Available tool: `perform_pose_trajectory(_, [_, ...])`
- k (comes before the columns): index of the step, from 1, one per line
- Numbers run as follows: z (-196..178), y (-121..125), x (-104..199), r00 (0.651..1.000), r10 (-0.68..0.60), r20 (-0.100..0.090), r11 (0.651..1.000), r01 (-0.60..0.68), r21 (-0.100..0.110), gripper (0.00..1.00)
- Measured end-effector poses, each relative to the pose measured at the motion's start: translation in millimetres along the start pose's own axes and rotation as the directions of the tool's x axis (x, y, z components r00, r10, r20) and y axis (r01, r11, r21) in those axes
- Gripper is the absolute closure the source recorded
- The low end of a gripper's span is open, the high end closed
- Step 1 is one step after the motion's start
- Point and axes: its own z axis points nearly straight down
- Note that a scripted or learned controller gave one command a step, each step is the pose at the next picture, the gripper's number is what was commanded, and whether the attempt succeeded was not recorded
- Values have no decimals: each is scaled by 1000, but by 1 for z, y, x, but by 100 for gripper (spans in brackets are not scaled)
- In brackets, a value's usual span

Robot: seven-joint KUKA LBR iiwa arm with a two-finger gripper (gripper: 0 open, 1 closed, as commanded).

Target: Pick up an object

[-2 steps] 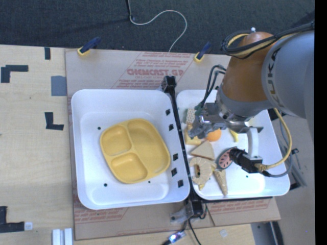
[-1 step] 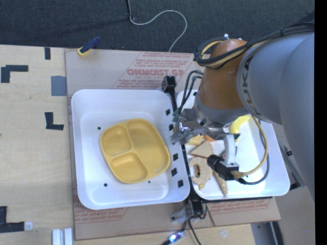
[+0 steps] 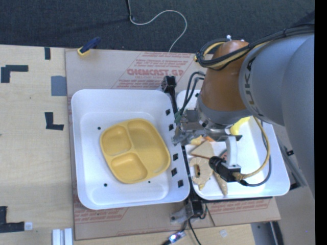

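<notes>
Tan objects [image 3: 202,160] in the right bin [image 3: 273,180] under the hand [image 3: 204,137]; grip state impossible to tell.

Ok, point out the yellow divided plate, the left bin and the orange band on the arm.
yellow divided plate [image 3: 135,150]: camera view, centre where its dividers meet.
left bin [image 3: 84,137]: camera view, bare left floor.
orange band [image 3: 225,75]: camera view, its middle.

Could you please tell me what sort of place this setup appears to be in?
Probably a robotics lab: an arm works over two white bins, cardboard lines the bench, and a loose cable trails over dark carpet.
</notes>
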Motion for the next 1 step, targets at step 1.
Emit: perform_pose_trajectory(1, [-6,-2,2,1000,0,0,1000,0,-2,100])
